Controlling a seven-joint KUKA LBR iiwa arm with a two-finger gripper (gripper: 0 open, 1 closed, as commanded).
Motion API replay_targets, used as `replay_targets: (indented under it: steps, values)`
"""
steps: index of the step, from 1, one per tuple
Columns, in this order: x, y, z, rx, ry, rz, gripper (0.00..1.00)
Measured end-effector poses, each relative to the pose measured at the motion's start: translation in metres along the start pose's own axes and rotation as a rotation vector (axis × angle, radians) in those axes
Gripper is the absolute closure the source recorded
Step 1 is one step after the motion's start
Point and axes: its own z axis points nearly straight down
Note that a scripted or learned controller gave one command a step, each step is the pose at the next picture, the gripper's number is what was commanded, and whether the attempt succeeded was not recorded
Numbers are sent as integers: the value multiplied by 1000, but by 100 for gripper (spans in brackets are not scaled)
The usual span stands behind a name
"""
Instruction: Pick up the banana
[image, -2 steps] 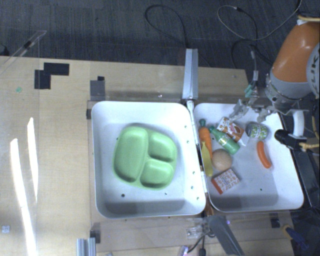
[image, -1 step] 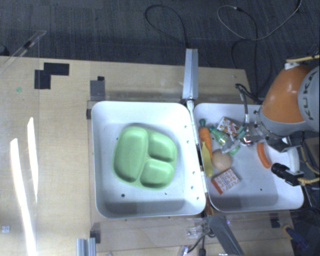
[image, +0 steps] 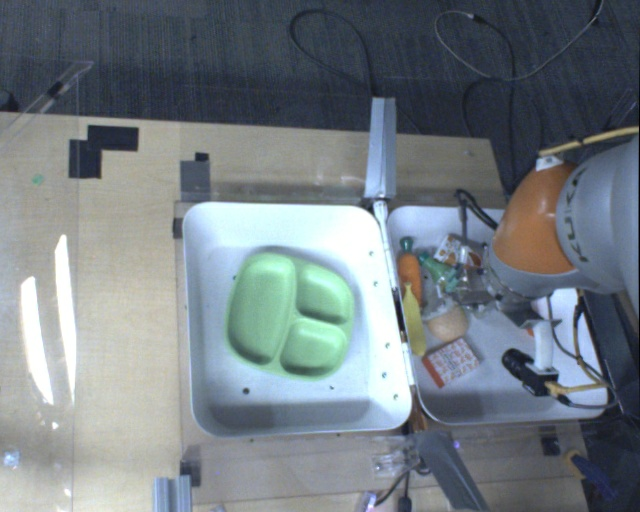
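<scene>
Arm: grey, orange band, partial "KU" lettering on the wrist housing. Gripper low over the right bin; whether its fingers are spread or pressed together cannot be told. Banana: yellow, lying along the right bin's left wall, just below an orange carrot. Red patterned packet nearby, print illegible. Left bin: green three-compartment tray. Surface: pale wood, black tape marks; dark floor with cables behind.
</scene>
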Motion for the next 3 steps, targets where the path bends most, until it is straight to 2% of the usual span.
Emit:
replay_targets:
  steps: [1,2,3]
  values:
    - [2,30,2,4,2,91,0]
    - [15,17,-95,10,1,474,0]
    - [17,77,-208,8,1,422,0]
